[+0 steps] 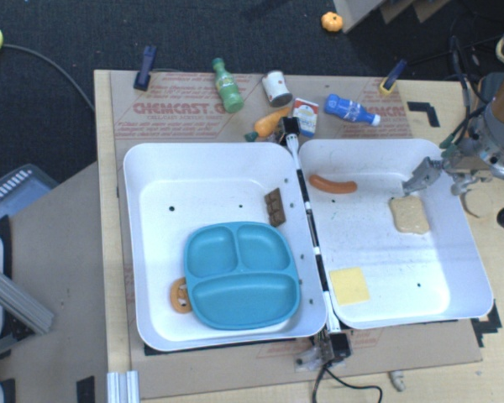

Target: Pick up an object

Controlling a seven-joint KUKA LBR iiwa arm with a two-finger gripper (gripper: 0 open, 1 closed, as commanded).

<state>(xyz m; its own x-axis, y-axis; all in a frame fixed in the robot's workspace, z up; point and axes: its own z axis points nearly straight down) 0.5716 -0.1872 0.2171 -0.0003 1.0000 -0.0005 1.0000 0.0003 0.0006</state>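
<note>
The sausage (333, 185) is lying in the right bin (454, 292), near its back wall and toward the divider between the two bins. Its long axis is running almost straight left to right across the view, with the right end dipping very slightly toward the front. It is showing as a slim reddish-orange link with rounded ends, flat on the white floor.

Further right in the same bin, a tan slice of bread (410, 216) is resting with its longer side running front to back, well apart from the sausage. A flat yellow square of cheese (349, 285) is sitting near the front left of that bin.

The gripper (423, 178) is hanging over the right bin's back right part, just above and beside the bread, with the arm (487, 141) reaching in from the right. Its fingers are looking slightly parted with nothing between them, though the view is too soft there to be sure.

In the left bin (151, 191), a blue divided plate (241, 274) is filling the front, a small brown pretzel (180, 296) is touching its left edge, and a brown chocolate bar (275, 207) is lying just behind it near the divider.

Behind the bins, a green bottle (228, 86), a small can (276, 87) and a blue bottle (350, 110) are lying on the bench (118, 250).
</note>
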